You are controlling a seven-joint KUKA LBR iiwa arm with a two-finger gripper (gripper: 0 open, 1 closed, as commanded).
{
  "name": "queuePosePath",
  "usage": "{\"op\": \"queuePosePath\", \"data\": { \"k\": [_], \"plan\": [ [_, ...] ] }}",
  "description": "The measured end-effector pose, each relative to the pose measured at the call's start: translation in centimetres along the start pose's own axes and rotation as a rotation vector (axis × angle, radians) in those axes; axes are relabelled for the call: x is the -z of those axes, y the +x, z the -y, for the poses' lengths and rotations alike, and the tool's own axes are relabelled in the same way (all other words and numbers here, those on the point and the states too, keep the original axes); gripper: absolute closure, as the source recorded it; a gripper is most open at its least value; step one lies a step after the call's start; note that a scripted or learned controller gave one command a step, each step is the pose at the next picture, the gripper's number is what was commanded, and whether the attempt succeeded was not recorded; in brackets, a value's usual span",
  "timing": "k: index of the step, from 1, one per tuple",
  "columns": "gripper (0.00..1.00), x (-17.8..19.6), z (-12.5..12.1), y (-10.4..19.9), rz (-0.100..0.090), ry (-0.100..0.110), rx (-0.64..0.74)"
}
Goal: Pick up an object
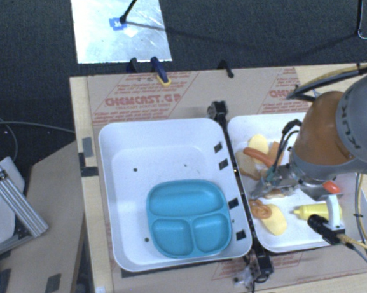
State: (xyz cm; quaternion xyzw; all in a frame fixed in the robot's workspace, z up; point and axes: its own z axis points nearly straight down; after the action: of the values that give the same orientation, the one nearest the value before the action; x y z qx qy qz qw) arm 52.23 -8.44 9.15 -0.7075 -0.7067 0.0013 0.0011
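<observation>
The end effector hangs low in the right bin among toy foods; whether it grips anything, I cannot tell. Nothing looks lifted, so the pick is apparently not yet done.

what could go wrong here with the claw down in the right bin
The claw sits low among crowded toy food in the shallow white right bin. It may nudge the orange sausage-shaped piece or the yellow potato-like lump aside instead of gripping one. It could also scrape the black divider between the bins.
</observation>
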Motion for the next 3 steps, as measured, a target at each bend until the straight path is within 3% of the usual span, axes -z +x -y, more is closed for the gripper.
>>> {"op": "queuePosePath", "data": {
  "k": [1,2,3],
  "plan": [
    [0.00,-0.1,0.7,0.1,0.001,-0.021,0.002],
    [0.00,9.9,-0.4,0.2,0.001,-0.016,0.006],
    [0.00,2.0,-0.8,-5.1,0.001,-0.001,-0.002]
  ]
}}
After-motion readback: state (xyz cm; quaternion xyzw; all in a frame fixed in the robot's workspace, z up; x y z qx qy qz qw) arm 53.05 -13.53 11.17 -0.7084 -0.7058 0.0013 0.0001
